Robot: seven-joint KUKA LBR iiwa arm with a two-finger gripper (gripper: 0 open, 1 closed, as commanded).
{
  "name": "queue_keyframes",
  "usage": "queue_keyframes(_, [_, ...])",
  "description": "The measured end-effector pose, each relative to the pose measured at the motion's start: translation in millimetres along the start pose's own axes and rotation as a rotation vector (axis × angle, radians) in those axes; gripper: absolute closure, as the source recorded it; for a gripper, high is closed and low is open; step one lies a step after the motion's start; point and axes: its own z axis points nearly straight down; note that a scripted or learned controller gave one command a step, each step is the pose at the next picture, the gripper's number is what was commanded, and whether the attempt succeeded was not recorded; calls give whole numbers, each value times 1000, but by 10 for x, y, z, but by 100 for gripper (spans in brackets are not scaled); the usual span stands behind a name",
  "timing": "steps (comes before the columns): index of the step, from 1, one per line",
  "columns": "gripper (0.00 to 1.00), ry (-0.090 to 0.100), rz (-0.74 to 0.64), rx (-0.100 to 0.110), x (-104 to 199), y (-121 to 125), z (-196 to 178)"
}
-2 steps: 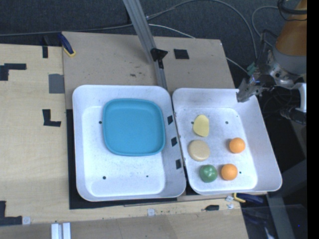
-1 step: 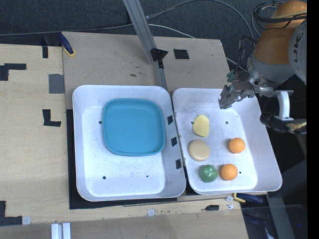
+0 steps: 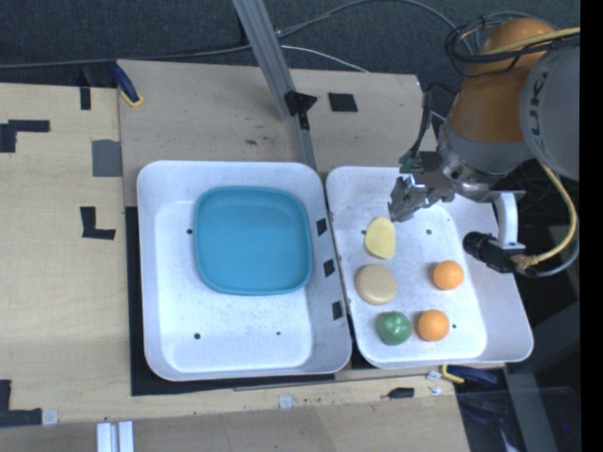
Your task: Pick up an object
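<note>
I've got the gripper (image 3: 403,205) low over the right bin (image 3: 490,342), just above the yellow piece (image 3: 381,238), so that far corner is crowded. Below it the beige disc (image 3: 375,283) and green ball (image 3: 393,327) line the left wall tightly. Two orange balls (image 3: 448,275) (image 3: 432,325) sit to the right, with an open lane between the columns. Bare floor along the bin's near right edge. In the left bin (image 3: 160,281) the blue plate (image 3: 252,239) takes the middle; there's free room near its front.
</note>
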Motion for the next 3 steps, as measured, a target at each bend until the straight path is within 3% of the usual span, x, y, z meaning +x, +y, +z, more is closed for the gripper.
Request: queue_keyframes(3, [100,0,-2,0,1535,-463,-77])
